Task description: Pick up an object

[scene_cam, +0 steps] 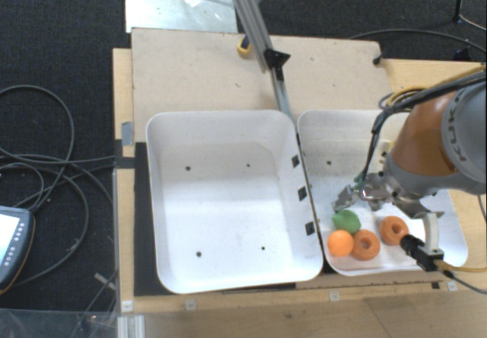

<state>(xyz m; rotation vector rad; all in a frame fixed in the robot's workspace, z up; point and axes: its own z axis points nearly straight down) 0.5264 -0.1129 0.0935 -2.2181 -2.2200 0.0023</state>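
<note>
Green object (pixel 347 221) just below the gripper (pixel 351 196) looks small, light, probably soft, best pinched across its middle; finger state I cannot tell

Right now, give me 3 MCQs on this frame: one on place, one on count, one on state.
1. Which bin holds the objects?
A. left bin
B. right bin
C. both

2. How many orange pieces lie beside the green ball?
A. one
B. three
C. five

3. Where is the end effector?
A. over the left bin
B. off the bench
C. low in the right bin, next to the green ball

Key:
1 B: all pieces sit in the near end of the right bin.
2 B: an orange ball and two orange rings lie by the green ball.
3 C: the end effector hangs just above the green ball; I can't tell whether it grips anything.
</note>
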